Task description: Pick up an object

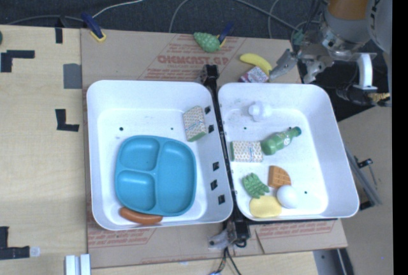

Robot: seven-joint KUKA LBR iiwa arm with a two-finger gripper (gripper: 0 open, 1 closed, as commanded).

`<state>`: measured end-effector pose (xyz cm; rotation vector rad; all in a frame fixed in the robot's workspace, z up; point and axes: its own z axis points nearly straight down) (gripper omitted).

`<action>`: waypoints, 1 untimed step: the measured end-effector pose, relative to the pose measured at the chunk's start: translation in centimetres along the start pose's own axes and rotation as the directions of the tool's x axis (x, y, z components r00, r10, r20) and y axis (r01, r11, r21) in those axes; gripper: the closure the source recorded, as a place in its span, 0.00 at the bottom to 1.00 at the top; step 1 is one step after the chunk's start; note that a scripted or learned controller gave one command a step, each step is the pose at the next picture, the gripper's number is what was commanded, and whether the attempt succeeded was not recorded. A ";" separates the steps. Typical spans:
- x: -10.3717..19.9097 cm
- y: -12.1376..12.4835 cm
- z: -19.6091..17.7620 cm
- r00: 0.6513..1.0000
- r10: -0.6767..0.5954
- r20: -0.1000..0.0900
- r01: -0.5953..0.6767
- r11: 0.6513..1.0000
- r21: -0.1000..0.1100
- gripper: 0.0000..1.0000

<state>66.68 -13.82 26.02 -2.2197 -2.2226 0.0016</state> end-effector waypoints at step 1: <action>-3.1 -7.6 13.6 1.000 0.001 -0.001 -0.001 1.000 0.004 0.00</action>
